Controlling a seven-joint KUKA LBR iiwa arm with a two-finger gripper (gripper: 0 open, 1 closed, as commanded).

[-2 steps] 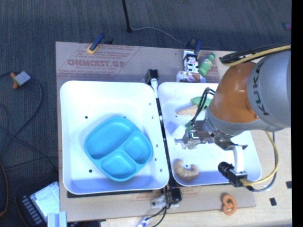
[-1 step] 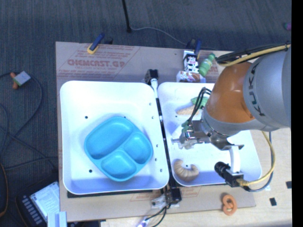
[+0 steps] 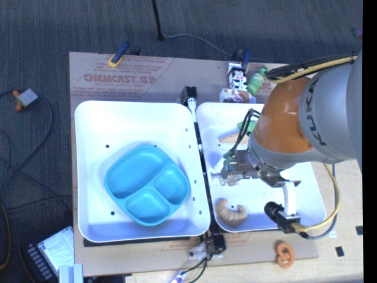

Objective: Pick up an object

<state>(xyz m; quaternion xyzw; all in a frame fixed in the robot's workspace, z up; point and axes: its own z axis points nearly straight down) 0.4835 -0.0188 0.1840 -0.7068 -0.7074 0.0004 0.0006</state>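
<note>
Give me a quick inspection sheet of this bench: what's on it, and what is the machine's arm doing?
Surface: board bearing a left bin and a right bin.
Job's things: blue divided tray in left bin; brown curled object in right bin.
Clutter: orange ring on the board's front edge; small packets behind right bin.
End effector: over right bin, grip state unclear.
Cables: yellow cable by the arm; black cable on floor.
Surroundings: grey carpet.

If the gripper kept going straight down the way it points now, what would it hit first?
Most likely the bare white floor of the right bin beneath the gripper. The curled brown pretzel-like object lies nearer the front wall, seemingly off that line, though depth is unclear.
</note>
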